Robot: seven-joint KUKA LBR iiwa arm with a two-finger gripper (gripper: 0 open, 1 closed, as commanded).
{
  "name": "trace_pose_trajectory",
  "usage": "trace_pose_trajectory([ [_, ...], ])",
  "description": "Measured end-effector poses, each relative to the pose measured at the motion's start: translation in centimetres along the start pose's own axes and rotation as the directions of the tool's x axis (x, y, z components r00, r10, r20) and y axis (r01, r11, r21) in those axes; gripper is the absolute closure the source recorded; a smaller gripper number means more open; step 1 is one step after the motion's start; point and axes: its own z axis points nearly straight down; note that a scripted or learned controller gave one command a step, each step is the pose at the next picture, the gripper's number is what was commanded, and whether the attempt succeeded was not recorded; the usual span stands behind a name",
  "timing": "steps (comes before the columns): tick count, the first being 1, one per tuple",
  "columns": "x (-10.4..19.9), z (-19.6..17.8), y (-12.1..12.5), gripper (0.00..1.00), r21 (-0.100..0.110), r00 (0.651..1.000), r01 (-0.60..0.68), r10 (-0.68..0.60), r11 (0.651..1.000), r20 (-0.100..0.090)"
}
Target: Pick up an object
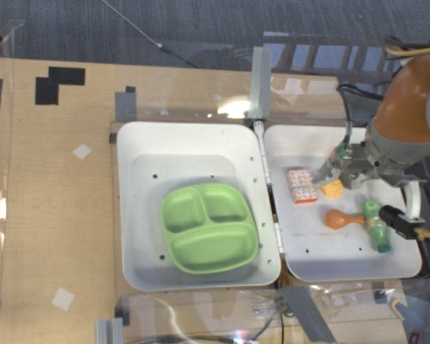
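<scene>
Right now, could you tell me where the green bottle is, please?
In the camera view, the green bottle lies in the right bin, near its right wall, just right of the orange drumstick-shaped toy.

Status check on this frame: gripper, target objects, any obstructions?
Gripper low in right bin, at the yellow piece; grip unconfirmed. Pink box, orange toy, green bottle lie close by.

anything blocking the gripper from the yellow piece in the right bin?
Nothing visible. The gripper is right above the small yellow piece, at its upper edge. The pink patterned box lies to the view's left of it, the orange drumstick-shaped toy below, and the green bottle further right, all apart from it.
</scene>
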Motion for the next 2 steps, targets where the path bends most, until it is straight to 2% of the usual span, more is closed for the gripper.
trace_pose_trajectory([
  [1, 0.84, 8.47, 3.56, 0.0, -0.03, 0.98, -0.199, 0.199, 0.98, -0.003],
  [2, 0.89, 7.51, 3.82, 1.0, -0.034, 0.98, -0.197, 0.197, 0.98, -0.004],
])
